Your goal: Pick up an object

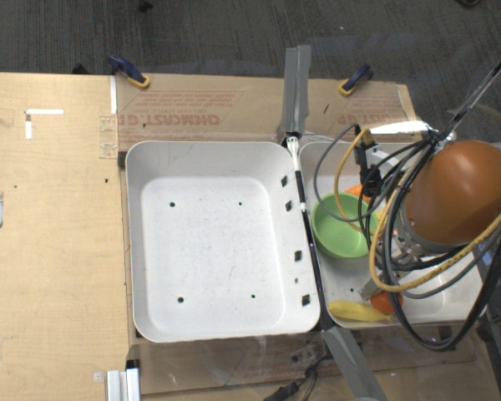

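Note:
The arm (455,199) with its orange band reaches down into the right bin (311,153) and covers most of it, along with a tangle of cables. A green bowl (341,225) lies in the right bin just left of the arm. A yellow banana-like object (352,311) rests at the bin's near edge, with a small orange-red object (382,303) beside it. Another orange piece (355,192) peeks out behind the bowl. The gripper itself is hidden under the arm's wrist.
The left white bin (150,174) sits beside the right one, split from it by a grey divider bar (296,98). Two clamps (129,71) (355,79) hold cardboard behind the bins. A wooden bench top (46,224) spreads to the left.

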`<state>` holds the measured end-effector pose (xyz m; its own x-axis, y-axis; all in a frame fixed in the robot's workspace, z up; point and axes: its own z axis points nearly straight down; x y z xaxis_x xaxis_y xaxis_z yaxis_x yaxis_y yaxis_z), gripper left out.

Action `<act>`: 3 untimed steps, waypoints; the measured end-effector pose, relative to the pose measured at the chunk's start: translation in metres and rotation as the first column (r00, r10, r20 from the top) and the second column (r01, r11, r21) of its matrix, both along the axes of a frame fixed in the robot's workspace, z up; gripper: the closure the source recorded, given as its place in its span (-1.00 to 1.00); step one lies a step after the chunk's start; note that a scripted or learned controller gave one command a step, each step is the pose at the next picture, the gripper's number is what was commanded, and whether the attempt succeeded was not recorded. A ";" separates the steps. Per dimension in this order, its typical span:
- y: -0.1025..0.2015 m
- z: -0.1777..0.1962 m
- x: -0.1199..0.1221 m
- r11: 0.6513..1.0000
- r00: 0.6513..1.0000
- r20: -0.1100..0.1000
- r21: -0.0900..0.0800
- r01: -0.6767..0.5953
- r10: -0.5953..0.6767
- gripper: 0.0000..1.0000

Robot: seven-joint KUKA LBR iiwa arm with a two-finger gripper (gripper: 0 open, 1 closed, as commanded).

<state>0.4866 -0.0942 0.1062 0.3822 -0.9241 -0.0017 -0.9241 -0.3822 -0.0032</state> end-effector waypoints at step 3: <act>-0.045 0.159 0.128 0.972 0.972 0.000 0.001 -0.236 0.236 1.00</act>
